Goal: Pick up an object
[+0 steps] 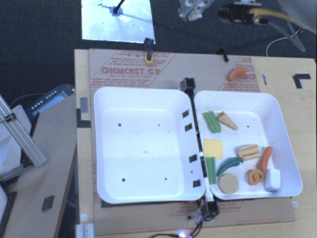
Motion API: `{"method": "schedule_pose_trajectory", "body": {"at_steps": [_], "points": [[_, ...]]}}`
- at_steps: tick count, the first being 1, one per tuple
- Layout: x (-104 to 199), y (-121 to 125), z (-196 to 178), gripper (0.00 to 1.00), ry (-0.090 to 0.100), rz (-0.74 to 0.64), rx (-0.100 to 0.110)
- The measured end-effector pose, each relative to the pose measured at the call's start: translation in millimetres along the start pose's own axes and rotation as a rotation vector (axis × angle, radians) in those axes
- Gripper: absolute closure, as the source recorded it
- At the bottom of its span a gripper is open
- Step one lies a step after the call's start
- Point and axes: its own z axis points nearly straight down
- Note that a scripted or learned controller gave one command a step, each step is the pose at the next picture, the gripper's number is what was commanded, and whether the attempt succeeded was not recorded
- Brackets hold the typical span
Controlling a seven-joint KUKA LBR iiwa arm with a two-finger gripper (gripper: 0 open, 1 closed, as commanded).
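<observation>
The right bin (284, 120) holds several toy foods. A green piece (211, 121) and a tan wedge (227, 120) lie near its far left. A yellow square (213, 148), a green strip (211, 168), a dark green curved piece (229, 165) and a tan disc (228, 183) sit along its left side. A bun (248, 151), an orange sausage (266, 158), a pretzel (255, 176) and a white cylinder (272, 179) lie near its front right. My gripper (195, 3) hangs high beyond the bench's far edge, well away from both bins.
The left bin (101, 148) stands beside the right one, with black clips (188, 128) along the shared wall. A second orange sausage (237, 74) lies on the board behind the right bin. A yellow clamp (148, 58) sits at the board's far edge.
</observation>
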Motion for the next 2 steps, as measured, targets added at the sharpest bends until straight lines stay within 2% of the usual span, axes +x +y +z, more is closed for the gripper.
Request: {"method": "schedule_pose_trajectory", "body": {"at_steps": [1,2], "points": [[35,-9,0,1.0,0.001,-0.001,0.0],[69,-34,121,1.0,-0.003,-0.001,0.013]]}}
